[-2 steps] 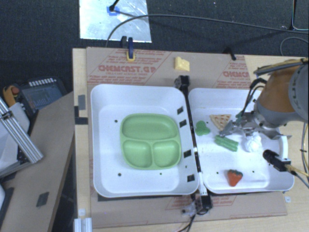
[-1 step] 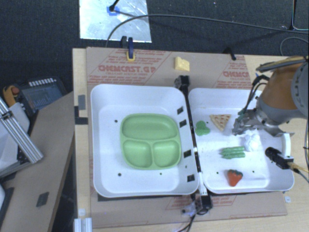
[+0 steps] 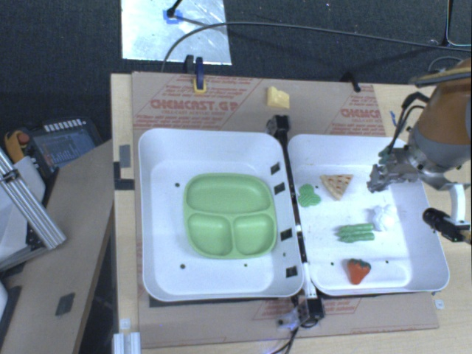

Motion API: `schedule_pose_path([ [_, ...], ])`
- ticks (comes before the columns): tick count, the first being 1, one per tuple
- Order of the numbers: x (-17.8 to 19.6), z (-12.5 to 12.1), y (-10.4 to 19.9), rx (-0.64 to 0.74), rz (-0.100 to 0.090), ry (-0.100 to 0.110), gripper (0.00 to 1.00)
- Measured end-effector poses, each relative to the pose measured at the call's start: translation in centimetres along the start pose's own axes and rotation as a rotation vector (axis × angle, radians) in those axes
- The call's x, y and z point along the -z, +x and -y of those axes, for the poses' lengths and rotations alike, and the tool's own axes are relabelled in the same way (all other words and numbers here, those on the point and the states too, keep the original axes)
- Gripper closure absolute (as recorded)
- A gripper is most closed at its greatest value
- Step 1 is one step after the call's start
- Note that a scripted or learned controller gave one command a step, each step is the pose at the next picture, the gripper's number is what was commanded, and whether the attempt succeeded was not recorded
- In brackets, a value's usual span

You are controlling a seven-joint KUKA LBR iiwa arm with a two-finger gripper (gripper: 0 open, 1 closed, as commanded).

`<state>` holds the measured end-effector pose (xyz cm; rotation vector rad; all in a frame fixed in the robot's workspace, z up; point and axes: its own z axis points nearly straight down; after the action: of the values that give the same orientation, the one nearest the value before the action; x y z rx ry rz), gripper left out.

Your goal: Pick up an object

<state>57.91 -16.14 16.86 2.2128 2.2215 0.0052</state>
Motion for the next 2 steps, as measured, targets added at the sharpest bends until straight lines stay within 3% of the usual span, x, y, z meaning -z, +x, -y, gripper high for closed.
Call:
schedule_pose_path([
  [1, 5.43, -0.20, -0.05, 0.001, 0.000, -0.001, 1.00],
  [2, 6.29, -0.31, -0.06, 0.001, -0.001, 0.002, 1.00],
])
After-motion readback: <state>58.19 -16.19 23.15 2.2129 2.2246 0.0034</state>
